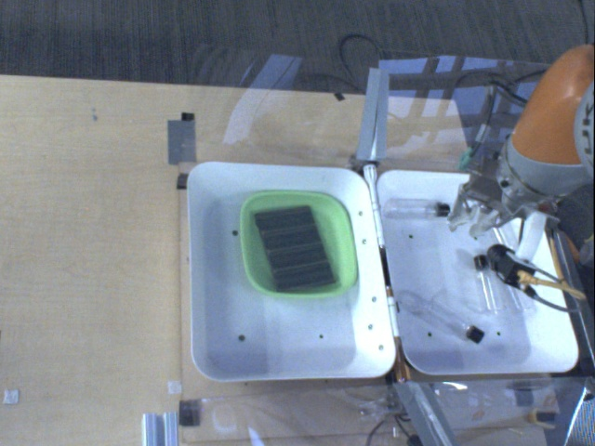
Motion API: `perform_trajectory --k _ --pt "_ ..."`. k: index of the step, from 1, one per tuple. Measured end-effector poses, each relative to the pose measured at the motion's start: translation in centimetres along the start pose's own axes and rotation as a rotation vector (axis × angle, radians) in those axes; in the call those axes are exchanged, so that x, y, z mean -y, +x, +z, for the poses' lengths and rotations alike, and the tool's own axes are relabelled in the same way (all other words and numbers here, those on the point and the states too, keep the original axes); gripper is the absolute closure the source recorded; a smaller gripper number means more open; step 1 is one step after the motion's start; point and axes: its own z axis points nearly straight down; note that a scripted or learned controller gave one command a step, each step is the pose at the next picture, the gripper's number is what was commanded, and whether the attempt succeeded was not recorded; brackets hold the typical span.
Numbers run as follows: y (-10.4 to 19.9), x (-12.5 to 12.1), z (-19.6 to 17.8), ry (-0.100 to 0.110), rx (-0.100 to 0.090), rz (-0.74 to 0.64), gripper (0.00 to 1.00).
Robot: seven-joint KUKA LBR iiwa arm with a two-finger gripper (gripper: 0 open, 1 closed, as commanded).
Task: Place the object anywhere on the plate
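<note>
Grey arm (544, 170), rounded orange band (553, 100), pale metallic hand (479, 214), perhaps dark cables trailing beside it

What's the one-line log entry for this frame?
plate: green plate in left bin | object: dark ribbed block lying on plate | arm: pincer over right bin | grasp: cannot tell

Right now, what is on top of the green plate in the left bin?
A dark ribbed rectangular block lies flat on the green plate, slightly angled, inside the left bin. The plate surface beneath the block is covered. The gripper is over the right bin.
</note>
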Motion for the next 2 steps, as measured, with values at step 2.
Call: perform_trajectory --k 2 --pt "-4.2 -1.5 -3.2 -0.004 0.001 0.137 0.0"
